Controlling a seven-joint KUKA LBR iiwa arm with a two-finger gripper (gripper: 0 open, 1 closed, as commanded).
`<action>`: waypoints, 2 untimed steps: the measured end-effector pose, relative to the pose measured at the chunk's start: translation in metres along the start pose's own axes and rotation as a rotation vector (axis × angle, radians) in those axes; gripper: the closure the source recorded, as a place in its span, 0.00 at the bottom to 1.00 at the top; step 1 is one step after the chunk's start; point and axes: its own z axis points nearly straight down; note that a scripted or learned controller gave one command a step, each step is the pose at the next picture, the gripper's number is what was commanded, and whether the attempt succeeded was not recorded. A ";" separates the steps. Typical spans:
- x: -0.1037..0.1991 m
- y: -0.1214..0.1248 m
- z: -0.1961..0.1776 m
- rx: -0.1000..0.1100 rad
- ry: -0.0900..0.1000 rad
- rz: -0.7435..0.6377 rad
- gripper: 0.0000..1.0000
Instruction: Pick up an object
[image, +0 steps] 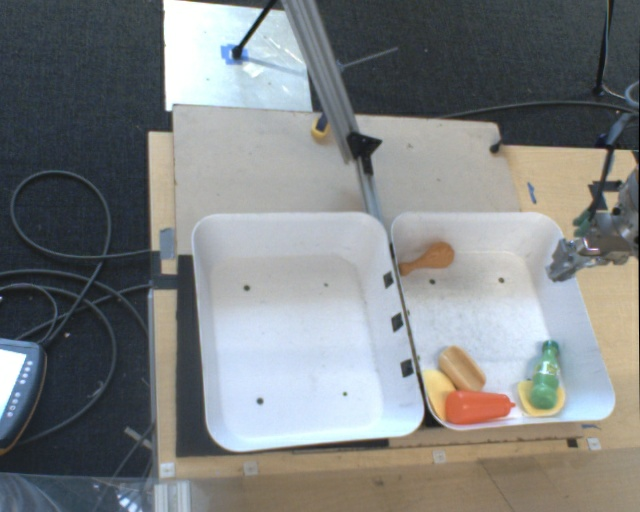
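Note:
The right bin (575, 330) holds several toys. A brown drumstick-shaped piece (428, 258) lies near its back left corner. Along the front wall lie a tan bun (462, 368), a yellow piece (436, 386) and an orange-red piece (478, 406). In the front right corner a green bottle (545, 372) rests on a yellow piece (540, 402). My gripper (572, 258) hangs over the bin's right rim near the back, well away from every toy, with nothing visibly in it.
The left bin (215, 330) sits beside the right one, with black clips along the shared wall. A grey pole (335, 90) slants across the back of the bench. Cables and a tablet lie on the floor at the left.

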 end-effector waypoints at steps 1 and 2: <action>0.048 0.016 0.014 0.005 0.004 -0.004 1.00; 0.108 0.021 0.015 0.005 0.005 -0.005 1.00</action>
